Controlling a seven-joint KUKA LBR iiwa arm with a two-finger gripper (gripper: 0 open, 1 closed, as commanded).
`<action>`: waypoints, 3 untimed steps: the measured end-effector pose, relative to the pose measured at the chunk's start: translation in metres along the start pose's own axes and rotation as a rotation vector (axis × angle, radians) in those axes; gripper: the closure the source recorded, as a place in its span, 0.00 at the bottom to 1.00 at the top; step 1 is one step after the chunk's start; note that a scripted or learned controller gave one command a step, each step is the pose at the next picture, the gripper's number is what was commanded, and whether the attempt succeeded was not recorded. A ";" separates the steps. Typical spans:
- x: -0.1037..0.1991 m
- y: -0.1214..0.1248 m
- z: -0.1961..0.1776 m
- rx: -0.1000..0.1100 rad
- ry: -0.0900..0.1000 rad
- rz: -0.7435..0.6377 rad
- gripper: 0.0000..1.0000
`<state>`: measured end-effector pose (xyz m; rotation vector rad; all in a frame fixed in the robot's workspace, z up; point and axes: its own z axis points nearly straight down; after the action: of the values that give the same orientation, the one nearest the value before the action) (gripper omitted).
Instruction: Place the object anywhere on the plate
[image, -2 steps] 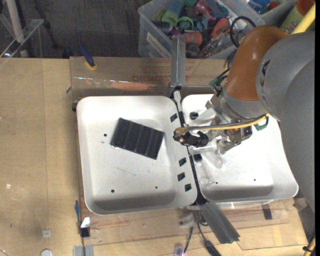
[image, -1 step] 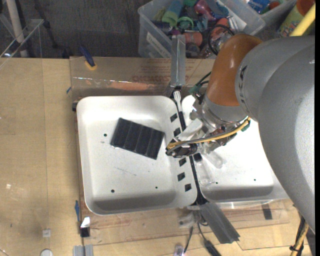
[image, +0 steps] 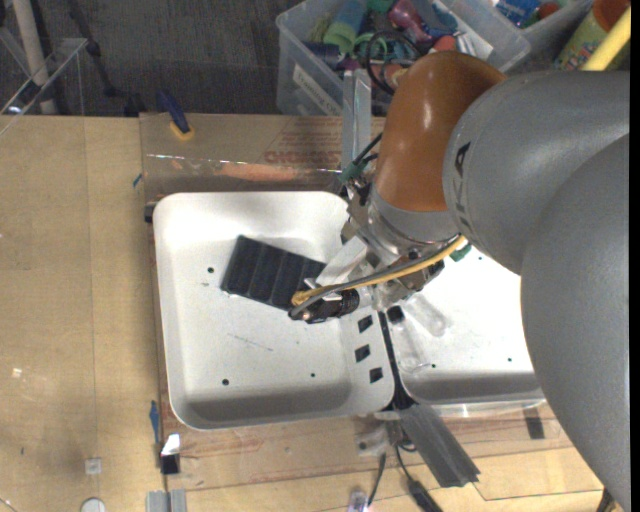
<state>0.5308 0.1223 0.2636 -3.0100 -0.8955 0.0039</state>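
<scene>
Wooden bench (image: 70, 300), left white bin (image: 200, 390), right white bin (image: 470, 375), perhaps touching

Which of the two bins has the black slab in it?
The view's left bin: the ribbed slab lies flat on its floor. The arm hides much of the other bin.

The left bin (image: 250, 385) and the right bin (image: 480, 372) look like smooth white plastic with a soft sheen. The black slab (image: 268, 270) in the left one is matt and ribbed, plastic or rubber by the look of it. The bench (image: 70, 300) is pale, dull wood with a strip of shiny clear film (image: 230, 165) stuck along it, the arm (image: 570, 220) has a smooth grey satin shell with a glossier orange band (image: 430, 130), and the crate (image: 300, 50) behind is cloudy see-through plastic.
</scene>
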 end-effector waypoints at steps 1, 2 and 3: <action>0.021 -0.016 -0.024 -0.001 0.001 -0.082 1.00; 0.038 0.043 0.072 0.001 -0.002 0.000 1.00; 0.052 0.022 0.051 -0.001 0.001 0.254 1.00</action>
<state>0.5863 0.1323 0.2125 -3.1003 -0.5073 0.0017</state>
